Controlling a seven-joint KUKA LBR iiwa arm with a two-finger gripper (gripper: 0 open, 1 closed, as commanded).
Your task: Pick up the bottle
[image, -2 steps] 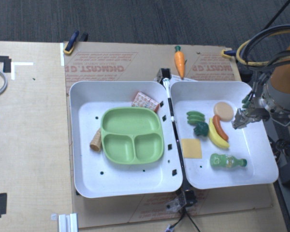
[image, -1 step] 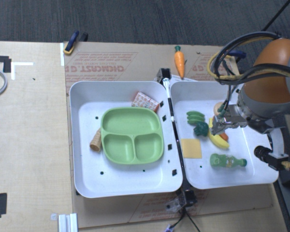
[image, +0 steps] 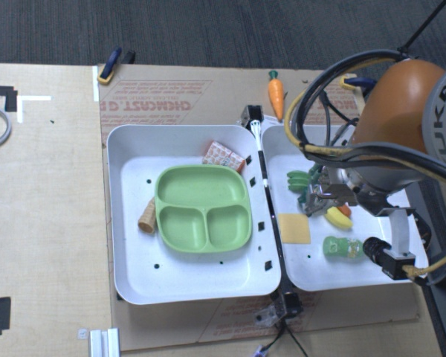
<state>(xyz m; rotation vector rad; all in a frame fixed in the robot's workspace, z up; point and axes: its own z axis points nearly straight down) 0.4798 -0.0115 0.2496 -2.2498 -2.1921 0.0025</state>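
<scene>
Overhead view of my workspace, described from largest element to smallest. The counter (image: 44, 222) carries a cardboard sheet (image: 156, 95) on which I see two shallow white bins side by side, the left bin (image: 126, 259) and the right bin (image: 334, 274). My arm (image: 401, 103) enters from the right, its orange band uppermost, with black and yellow cables looping over it; it hangs above the right bin, and the gripper (image: 318, 193) sits low over that bin's middle, just above a yellow and red toy (image: 339, 216). I cannot tell whether the gripper is released or clenched; I see nothing between its tips.

In the left bin, a green divided plate (image: 204, 208) lies flat at centre, a patterned packet (image: 223, 155) tucked against its far rim and a brown cork-like cylinder (image: 147, 217) touching its left edge.

In the right bin, the bottle (image: 342, 247), green and lying on its side, rests near the front, just below the yellow toy and apart from the gripper. A yellow square sponge (image: 294, 228) lies to its left, and a green leafy toy (image: 300, 178) sits beside the gripper.

Beyond the bins, a toy carrot (image: 276, 95) lies on the cardboard.
</scene>
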